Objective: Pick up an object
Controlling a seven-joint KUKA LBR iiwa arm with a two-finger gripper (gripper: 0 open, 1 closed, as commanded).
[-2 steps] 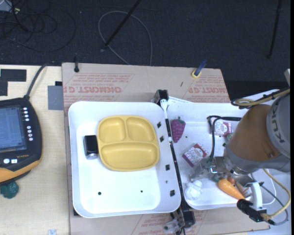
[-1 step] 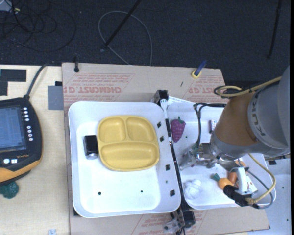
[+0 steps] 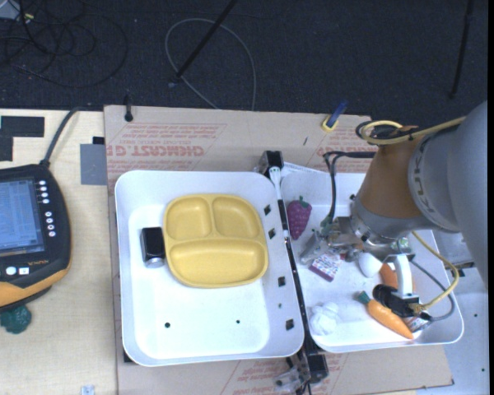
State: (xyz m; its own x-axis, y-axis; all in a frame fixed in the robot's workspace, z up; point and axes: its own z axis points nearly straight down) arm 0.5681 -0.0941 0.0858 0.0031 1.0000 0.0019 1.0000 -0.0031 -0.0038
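Observation:
My gripper (image 3: 329,241) is low in the right bin (image 3: 449,329), at the end of the grey arm with the orange band (image 3: 391,183). It hangs just above a small purple-and-white packet (image 3: 324,266) and just right of a dark purple berry toy (image 3: 298,215). A white rounded object (image 3: 369,263) lies right beside the wrist. An orange carrot toy (image 3: 387,317) and a crumpled white item (image 3: 323,318) lie nearer the front of this bin. I see nothing lifted off the bin floor.
The left bin (image 3: 206,323) holds a yellow divided plate (image 3: 216,241) with a small black block (image 3: 152,243) at its left. A black divider (image 3: 284,245) separates the bins. Cables loop around the wrist. A control pendant (image 3: 16,229) lies at far left.

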